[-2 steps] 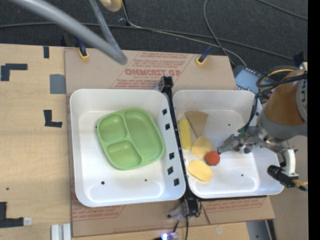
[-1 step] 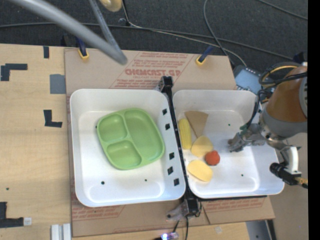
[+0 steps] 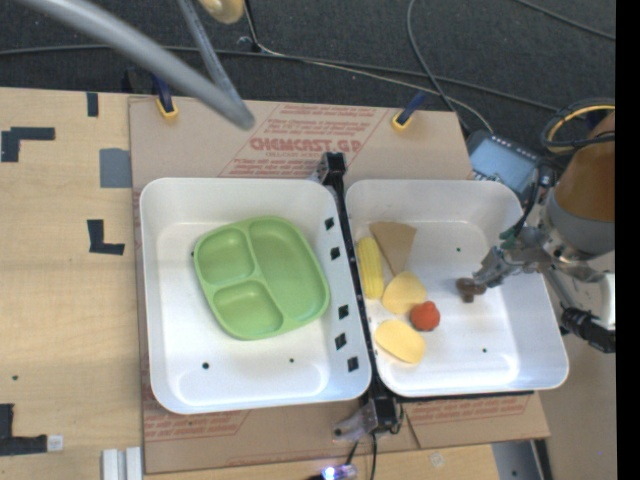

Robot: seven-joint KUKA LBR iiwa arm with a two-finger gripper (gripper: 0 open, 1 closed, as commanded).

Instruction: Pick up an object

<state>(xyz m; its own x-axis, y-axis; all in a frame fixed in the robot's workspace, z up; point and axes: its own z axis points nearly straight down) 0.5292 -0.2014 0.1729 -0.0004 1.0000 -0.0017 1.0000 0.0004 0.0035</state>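
The fingers: I cannot tell whether they stand open or shut, the tips are just a dark blur low over the right bin's floor. The gripper hangs inside the right bin, toward its right wall, with nothing visible between its tips. The arm leans in from the right edge, grey, with the orange band above the wrist.

Over to the bins. Two shallow white bins sit side by side on a cardboard sheet, touching along a dark clip-lined seam. The left bin holds a green tray, three compartments, lying flat and a little turned, filling the middle of the floor.

The right bin holds the toy food, all bunched against its left side. There is a corn cob lying along the seam wall, and a tan wedge just beside it toward the back. Below them sits a yellow piece, with a red ball touching its lower right edge. Nearest the front lies a second yellow piece.

Relative to the tips, the red ball is the closest item, near them and to their left, slightly toward the front, but apart from them. The corn and wedge lie farther left, across bare white floor.
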